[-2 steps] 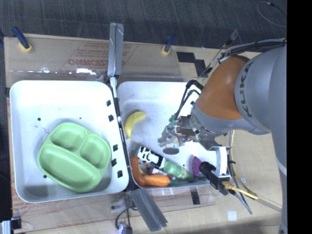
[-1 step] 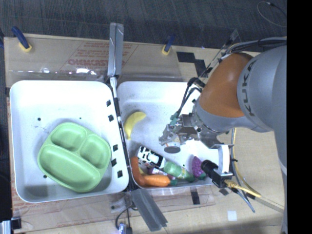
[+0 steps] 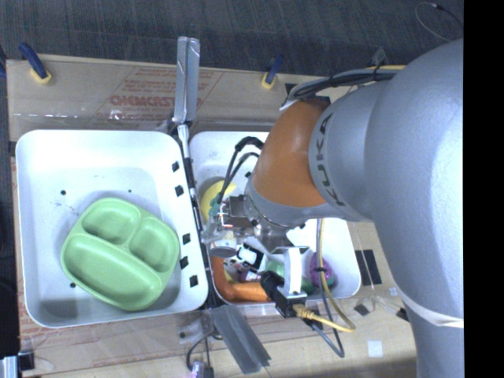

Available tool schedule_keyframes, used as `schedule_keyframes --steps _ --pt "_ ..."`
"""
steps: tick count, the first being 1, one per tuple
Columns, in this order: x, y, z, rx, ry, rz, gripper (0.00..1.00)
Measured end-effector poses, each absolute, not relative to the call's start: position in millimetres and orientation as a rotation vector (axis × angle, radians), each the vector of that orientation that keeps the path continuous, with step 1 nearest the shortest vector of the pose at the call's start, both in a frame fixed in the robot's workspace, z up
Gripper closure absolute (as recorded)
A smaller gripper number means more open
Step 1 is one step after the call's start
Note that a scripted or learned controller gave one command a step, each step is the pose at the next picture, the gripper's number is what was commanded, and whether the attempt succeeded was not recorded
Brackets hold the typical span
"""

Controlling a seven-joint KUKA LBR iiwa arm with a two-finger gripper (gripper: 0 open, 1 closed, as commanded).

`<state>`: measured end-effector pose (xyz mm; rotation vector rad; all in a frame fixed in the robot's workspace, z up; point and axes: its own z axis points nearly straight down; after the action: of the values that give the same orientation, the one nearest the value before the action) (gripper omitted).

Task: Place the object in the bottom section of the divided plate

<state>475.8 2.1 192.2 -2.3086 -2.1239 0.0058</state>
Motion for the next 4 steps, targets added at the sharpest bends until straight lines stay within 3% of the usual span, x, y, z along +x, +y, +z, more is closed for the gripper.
schedule_keyframes --steps 1,2,3,4 --pt "485.2 76 191 -2.168 -2.270 0.004 1.00" --pt "474.6 166 184 -2.176 -2.262 0.006 1.00" --pt "474.7 166 184 -2.177 -2.261 0.006 0.00" --pt "474.5 166 193 -2.168 -2.267 0.011 1.00"
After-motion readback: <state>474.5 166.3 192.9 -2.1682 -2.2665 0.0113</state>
